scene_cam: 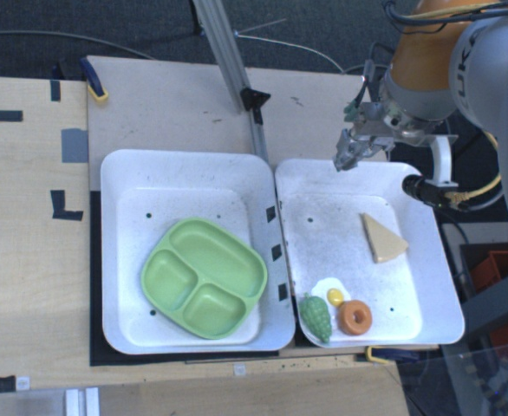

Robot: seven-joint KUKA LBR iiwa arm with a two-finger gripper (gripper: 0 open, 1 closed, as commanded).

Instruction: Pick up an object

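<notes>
- The gripper (348, 159) hung over the far rim of the right bin (439, 258), near that bin's far-left corner. Whether it was apart or together could not be told from this slant.
- The arm (436, 46), with its orange band, reached in above the far-right corner of the same bin.
- A tan wedge (382, 237) lay flat on the right bin's floor, toward its right edge and about midway between far and near rims. It was the loose thing nearest the gripper, and bare white floor lay between them.
- Three small things crowded the right bin's near edge: a fried-egg toy (325, 289), a green knobbly piece (316, 320) by the near-left corner, touching the egg, and an orange ring (354, 317) just beside both.
- A green divided plate (204, 277) filled much of the left bin (150, 189), resting toward its near edge, well apart from the gripper.
- A slanted metal bar (222, 37) crossed the counter (167, 102) from the far edge and ended at the far rims where the two bins met, just left of the gripper.
- A blue and yellow clamp (94, 81) sat at the counter's far-left corner.
- The two bins touched along their shared inner rims.
</notes>
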